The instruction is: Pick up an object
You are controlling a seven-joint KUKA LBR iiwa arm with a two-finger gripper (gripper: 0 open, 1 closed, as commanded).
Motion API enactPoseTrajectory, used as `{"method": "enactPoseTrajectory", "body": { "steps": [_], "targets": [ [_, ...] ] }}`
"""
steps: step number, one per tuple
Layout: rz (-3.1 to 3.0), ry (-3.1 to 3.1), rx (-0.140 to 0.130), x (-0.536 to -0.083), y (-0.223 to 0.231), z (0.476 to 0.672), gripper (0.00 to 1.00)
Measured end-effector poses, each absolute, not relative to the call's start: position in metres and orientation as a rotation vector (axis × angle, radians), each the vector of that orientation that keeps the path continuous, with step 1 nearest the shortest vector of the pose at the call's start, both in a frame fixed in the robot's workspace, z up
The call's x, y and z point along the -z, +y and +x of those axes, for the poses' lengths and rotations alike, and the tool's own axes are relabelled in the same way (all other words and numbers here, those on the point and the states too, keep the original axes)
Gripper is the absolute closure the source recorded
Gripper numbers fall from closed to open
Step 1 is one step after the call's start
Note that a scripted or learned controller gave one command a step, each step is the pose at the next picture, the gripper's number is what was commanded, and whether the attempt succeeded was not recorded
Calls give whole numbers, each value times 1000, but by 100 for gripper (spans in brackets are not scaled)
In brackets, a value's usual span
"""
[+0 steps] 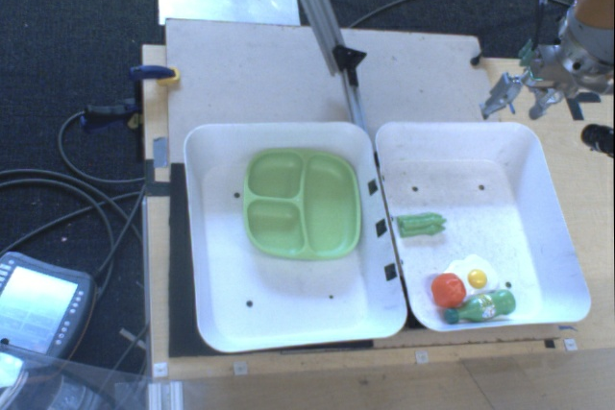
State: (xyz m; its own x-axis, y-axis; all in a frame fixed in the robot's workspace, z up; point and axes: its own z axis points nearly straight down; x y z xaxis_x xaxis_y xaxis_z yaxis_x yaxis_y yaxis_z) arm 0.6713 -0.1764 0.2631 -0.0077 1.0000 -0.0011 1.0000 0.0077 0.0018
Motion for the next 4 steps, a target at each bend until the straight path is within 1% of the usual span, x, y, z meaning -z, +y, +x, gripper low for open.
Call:
{"method": "enactPoseTrajectory", "body": {
  "steps": [1,2,3,4],
  "targets": [
    [2211,2229,0,-263,-177,671,0],
    [2221,2223,3,-218,-183,666,0],
    [2215,2228,2,-176,-180,671,0],
    [2216,2232,4,-114,-175,669,0]
  ]
}}
